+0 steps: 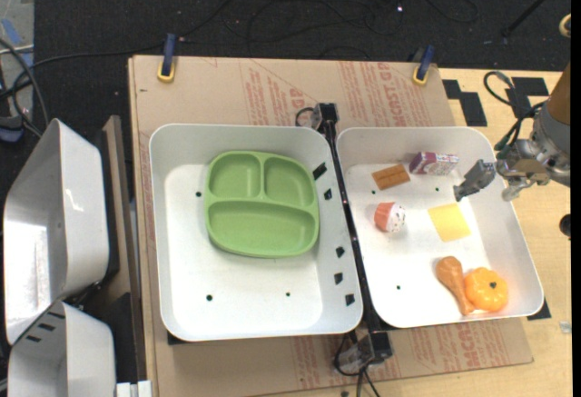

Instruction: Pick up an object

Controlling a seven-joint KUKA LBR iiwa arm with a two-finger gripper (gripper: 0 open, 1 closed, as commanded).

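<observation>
The right bin point(427, 139) holds several small items. A purple and white box point(433, 163) lies near its far side, with a flat brown biscuit point(391, 176) to its left. Near the middle are a red and white cylinder point(390, 216) and a yellow square block point(449, 223). At the near right corner an orange pumpkin point(487, 290) touches a tan drumstick point(451, 277). My gripper point(491, 183) hovers over the bin's right side, just right of the purple box and above the yellow block. It is open with nothing between its fingers.
The left bin point(182, 250) holds a green divided plate point(262, 203). A black divider point(340, 204) runs between the bins. Both stand on a cardboard sheet point(236, 86) held by clamps. White tubs point(50, 213) stand at the far left.
</observation>
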